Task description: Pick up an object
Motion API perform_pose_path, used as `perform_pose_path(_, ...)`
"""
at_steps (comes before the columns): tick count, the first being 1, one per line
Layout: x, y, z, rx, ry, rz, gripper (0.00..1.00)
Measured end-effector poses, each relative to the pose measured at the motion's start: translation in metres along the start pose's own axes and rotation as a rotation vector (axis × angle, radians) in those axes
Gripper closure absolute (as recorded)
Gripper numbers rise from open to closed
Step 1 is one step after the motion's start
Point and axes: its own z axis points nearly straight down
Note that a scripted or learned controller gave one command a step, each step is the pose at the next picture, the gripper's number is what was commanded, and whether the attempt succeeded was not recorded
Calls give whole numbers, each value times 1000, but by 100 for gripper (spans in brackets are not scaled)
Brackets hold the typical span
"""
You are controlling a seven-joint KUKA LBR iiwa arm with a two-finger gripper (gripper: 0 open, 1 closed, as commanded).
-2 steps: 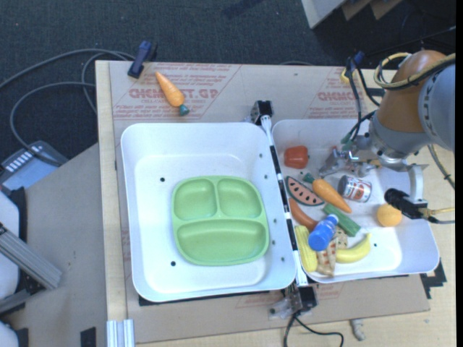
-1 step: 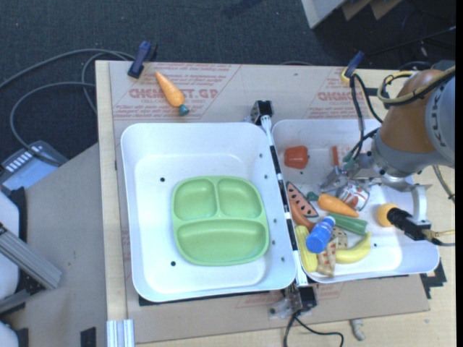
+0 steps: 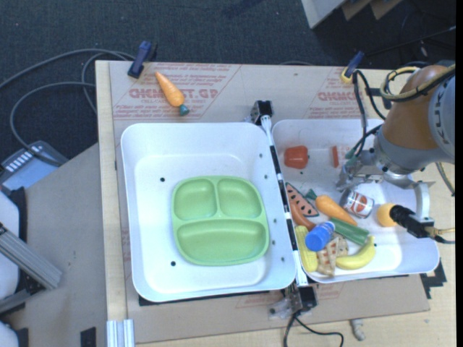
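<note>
The gripper [image 3: 359,181] hangs low over the right bin [image 3: 318,133], right of frame centre; whether its jaws are open or closed cannot be told. A small can [image 3: 358,204] lies just below it, beside a toy carrot [image 3: 337,209].

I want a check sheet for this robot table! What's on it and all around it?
Surface: cardboard-topped bench with a left bin and a right bin.
Job's things: toy food piled in the right bin: carrot, banana, watermelon slice, red block.
Clutter: green divided plate in the left bin; second carrot on the bench.
Grippers: gripper low over the right bin.
Cables: grey cable on the floor, left.
Surroundings: dark carpet.
</note>
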Motion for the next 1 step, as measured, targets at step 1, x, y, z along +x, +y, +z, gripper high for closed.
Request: perform_pose_path(1,0,0,0,1,0,0,0)
